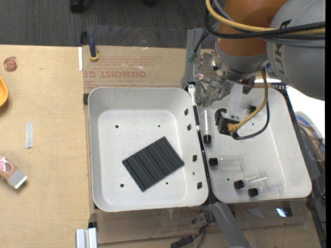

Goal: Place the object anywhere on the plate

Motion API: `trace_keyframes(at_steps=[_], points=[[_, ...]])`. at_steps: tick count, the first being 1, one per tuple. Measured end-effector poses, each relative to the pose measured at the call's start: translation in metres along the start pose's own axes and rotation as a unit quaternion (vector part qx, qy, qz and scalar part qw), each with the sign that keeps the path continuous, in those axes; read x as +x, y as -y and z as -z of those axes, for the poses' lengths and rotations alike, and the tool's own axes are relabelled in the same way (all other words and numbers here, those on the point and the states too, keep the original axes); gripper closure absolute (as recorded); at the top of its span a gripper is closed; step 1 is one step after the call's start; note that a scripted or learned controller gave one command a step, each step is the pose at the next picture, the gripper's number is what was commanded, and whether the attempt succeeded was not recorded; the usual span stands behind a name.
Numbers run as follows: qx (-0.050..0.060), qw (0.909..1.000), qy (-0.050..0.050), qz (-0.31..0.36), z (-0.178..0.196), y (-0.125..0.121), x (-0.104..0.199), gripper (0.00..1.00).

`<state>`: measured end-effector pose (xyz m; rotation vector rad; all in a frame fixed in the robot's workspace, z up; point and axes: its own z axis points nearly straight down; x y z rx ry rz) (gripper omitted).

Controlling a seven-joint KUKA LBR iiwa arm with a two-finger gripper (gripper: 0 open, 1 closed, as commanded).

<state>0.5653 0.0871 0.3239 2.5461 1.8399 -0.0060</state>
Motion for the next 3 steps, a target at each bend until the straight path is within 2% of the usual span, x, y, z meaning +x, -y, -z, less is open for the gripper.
trace_keyframes(at_steps=[1, 2, 3], points=[[-0.001, 0.9723, 0.000, 0.234, 0.044, 0.010, 0.036, 1.00], [-0.001, 0.8886, 0.000, 0.459, -0.019, -0.017, 0.029, 1.00], [-0.001, 0.8062, 0.000, 0.592, -0.026, -0.012, 0.013, 1.00]])
